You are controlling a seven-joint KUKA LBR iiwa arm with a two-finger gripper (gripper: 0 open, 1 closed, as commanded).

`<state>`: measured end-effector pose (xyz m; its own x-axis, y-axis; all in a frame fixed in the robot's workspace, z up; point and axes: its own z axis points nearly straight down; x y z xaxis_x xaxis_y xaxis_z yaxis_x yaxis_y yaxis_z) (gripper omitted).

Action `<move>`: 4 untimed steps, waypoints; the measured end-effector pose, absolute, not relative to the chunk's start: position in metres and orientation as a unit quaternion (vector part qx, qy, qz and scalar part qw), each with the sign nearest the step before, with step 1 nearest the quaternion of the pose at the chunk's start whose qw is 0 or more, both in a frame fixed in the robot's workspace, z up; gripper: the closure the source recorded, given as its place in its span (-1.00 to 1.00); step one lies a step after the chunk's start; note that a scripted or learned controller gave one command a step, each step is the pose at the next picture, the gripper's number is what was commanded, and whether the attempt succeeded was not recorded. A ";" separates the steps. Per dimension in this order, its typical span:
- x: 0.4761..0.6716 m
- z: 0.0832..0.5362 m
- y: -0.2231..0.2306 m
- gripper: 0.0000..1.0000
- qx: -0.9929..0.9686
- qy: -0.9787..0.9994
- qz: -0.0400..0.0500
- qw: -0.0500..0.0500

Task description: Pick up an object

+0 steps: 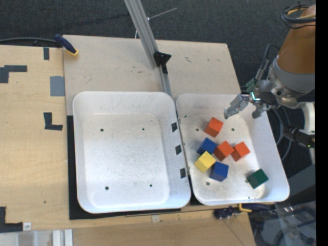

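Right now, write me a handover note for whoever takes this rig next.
Gripper: above the far end of the right bin, nothing between its fingers.
Things: all seven blocks lie in the right bin. One orange block sits nearest the gripper; a cluster holds two blue blocks, two more orange blocks and a yellow block; a green block lies apart near the front corner.
Done: nothing lifted.
Left: lower, grasp one block, raise it.
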<state>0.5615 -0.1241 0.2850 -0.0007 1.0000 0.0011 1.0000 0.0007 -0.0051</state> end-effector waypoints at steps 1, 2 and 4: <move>0.562 0.287 -0.124 -1.00 -0.706 -0.708 0.000 0.000; 0.560 0.241 -0.117 -1.00 -0.707 -0.707 0.002 0.002; 0.559 0.139 -0.104 -1.00 -0.707 -0.707 0.002 0.002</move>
